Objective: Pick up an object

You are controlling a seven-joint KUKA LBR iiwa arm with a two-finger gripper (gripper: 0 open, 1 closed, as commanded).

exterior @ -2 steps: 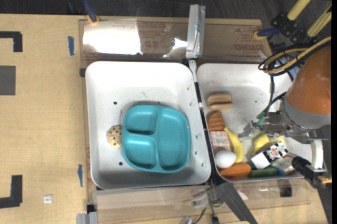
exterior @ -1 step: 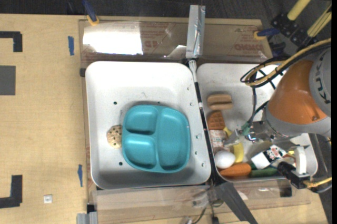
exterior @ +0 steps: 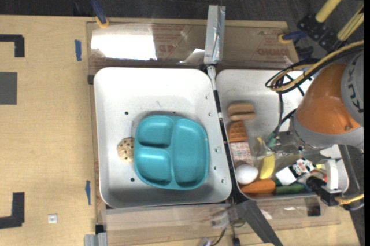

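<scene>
The desk [exterior: 40, 123] carries two shallow white bins side by side, separated by a central divider [exterior: 215, 100]; all positions below are referenced to this divider.

Left bin [exterior: 115, 88]: directly left of the divider. It holds a teal compartment plate [exterior: 172, 151] with three sections, lying flat near the divider toward the bin's front. A small speckled cookie [exterior: 125, 149] touches the plate's far-left edge.

Right bin [exterior: 254, 85]: directly right of the divider. The grey arm with its orange band [exterior: 325, 105] enters from the right and reaches down over this bin.

End effector [exterior: 272, 146]: positioned right of the divider, low over the pile of items. Whether it is spread or pressed together cannot be determined.

Items in the right bin, just right of the divider: a hot dog bun [exterior: 241, 110], a brown waffle-like piece [exterior: 237, 132], a white egg [exterior: 247, 173] and an orange carrot [exterior: 258, 187]. A yellow banana [exterior: 266, 166] lies just right of the egg, beneath the end effector.
</scene>
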